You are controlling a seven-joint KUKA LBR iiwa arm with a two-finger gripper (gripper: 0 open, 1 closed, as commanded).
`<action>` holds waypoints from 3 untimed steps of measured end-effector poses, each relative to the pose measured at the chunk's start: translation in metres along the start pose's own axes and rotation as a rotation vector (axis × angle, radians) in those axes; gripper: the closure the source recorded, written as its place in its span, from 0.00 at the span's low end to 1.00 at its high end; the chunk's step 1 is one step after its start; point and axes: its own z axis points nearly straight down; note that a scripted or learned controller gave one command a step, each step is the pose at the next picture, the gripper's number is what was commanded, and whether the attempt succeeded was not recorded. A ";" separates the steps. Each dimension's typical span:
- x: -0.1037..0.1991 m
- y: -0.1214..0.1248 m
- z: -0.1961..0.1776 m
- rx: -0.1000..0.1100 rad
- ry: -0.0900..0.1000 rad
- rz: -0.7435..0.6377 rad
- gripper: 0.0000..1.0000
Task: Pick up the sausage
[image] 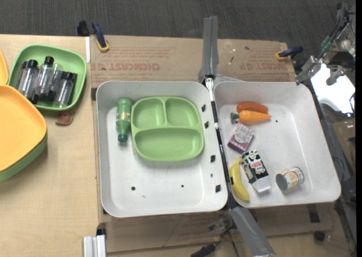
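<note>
The sausage lay in the right bin, at its far side, touching the carrot.

The arm's gripper hung past the right bin's far right corner, well apart from the sausage; whether its jaws were apart or together could not be told. The cardboard behind the bins bore upside-down red print, too blurred to read.
</note>
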 end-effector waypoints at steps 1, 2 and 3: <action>0.030 0.025 0.146 -0.001 0.000 -0.049 0.00; 0.075 0.025 0.190 -0.001 0.000 -0.149 0.00; 0.075 0.021 0.184 0.013 0.001 -0.149 1.00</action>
